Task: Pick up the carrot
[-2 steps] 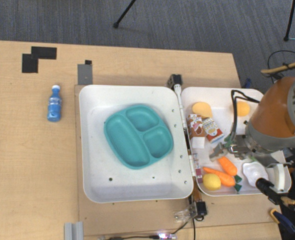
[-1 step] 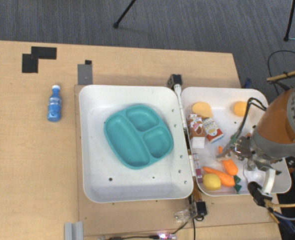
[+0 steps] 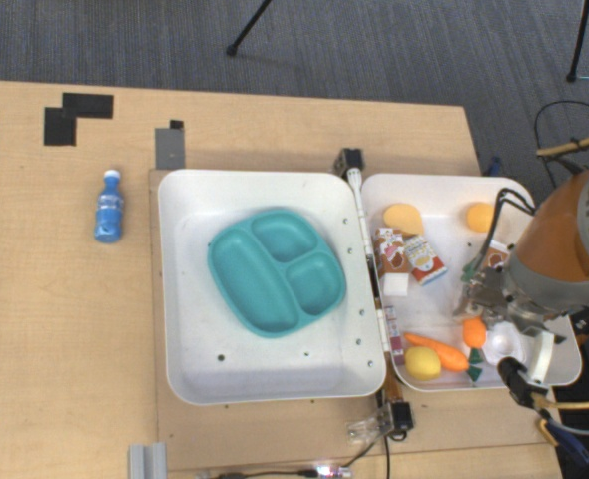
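Observation:
The carrot (image 3: 437,350) is orange with a green end and lies along the front wall of the right bin (image 3: 444,190), next to a yellow lemon (image 3: 424,365). My gripper (image 3: 477,302) hangs low over the right side of that bin, just above and to the right of the carrot. A small orange piece (image 3: 474,334) sits directly below the gripper, between it and the carrot's green end. The grey and orange wrist (image 3: 564,242) covers the bin's right edge.
The right bin also holds a brown-and-white carton (image 3: 408,252), a white cube (image 3: 395,285), a yellow-orange fruit (image 3: 402,216) and an orange (image 3: 480,216). A teal divided plate (image 3: 275,270) lies in the left bin (image 3: 190,367). A blue bottle (image 3: 108,208) lies on the bench.

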Tool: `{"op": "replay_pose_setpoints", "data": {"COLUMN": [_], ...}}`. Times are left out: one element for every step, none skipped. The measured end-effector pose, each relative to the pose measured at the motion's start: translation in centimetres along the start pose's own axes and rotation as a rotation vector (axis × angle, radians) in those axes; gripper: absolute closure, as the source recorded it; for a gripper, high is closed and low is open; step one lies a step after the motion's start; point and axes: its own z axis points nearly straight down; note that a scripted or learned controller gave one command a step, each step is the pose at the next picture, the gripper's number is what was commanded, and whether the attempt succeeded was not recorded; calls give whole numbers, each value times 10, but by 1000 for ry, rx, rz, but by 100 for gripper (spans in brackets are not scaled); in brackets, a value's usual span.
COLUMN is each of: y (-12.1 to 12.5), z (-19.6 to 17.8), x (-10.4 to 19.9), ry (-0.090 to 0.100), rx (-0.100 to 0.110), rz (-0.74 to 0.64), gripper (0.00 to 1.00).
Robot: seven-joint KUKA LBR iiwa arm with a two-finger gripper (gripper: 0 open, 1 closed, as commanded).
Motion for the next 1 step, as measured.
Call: {"op": "replay_pose_setpoints", "data": {"y": [-15], "z": [-116], "x": [69], "ry": [-2], "rx": [9], "rz": [150], "gripper": [100]}}
